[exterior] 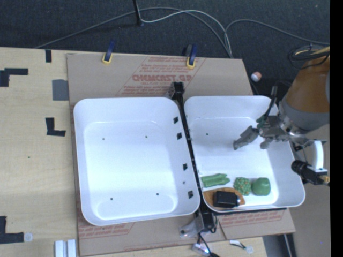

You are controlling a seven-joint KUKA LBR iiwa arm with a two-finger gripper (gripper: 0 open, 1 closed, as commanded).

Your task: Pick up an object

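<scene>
waiting in the near corner of the right-hand shallow white bin (278,199): a long green plastic pod (215,180), a knobbly green piece (242,184), a round green lump (261,186) and a black block (225,199) on something orange, probably clustered where they slid. hanging farther back, the grey two-finger gripper (252,138) is spread, gripping nothing, apart from them.
</scene>
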